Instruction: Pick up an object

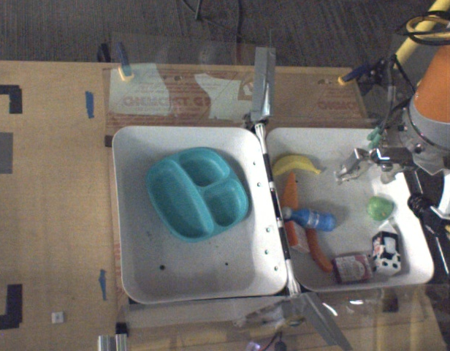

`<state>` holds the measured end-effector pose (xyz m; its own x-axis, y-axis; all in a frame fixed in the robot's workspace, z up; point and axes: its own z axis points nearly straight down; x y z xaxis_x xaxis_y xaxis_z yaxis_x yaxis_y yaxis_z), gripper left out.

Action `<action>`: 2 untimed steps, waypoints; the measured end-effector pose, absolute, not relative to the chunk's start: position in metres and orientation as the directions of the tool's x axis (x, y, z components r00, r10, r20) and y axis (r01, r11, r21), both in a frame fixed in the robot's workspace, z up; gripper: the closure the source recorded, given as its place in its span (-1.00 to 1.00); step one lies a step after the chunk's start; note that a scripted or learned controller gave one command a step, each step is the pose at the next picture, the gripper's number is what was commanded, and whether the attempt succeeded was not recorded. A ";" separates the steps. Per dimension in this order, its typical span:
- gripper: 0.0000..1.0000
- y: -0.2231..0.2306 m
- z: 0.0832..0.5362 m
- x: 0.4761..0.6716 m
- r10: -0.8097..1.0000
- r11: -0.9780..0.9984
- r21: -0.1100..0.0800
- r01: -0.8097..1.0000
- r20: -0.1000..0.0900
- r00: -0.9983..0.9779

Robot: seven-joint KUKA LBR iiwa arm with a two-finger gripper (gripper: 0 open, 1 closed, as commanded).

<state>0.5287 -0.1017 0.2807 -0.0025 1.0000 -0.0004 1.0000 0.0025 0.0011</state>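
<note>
My gripper (351, 168) hangs over the upper right part of the right bin (334, 139), its metal fingers spread open with nothing between them. To its left lies a yellow banana (296, 165). Below the banana an orange carrot (291, 191) and a blue bottle (313, 219) lie along the bin's left side. A green round object (380, 208) sits below and right of the gripper. A black and white carton (386, 253) and a small brown packet (351, 267) rest near the bin's front right corner. An orange-red stick (318, 251) lies beside the packet.
The left bin (137, 254) holds a teal divided plate (198, 192). A metal divider (263, 86) runs between the bins at the back. The arm's orange band (437, 93) and cables stand at the right edge.
</note>
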 end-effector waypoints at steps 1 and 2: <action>-1.00 -0.135 0.117 0.624 0.994 0.106 0.002 0.994 -0.001 -0.106; -1.00 -0.194 0.200 0.624 0.998 -0.057 0.003 0.998 -0.002 0.057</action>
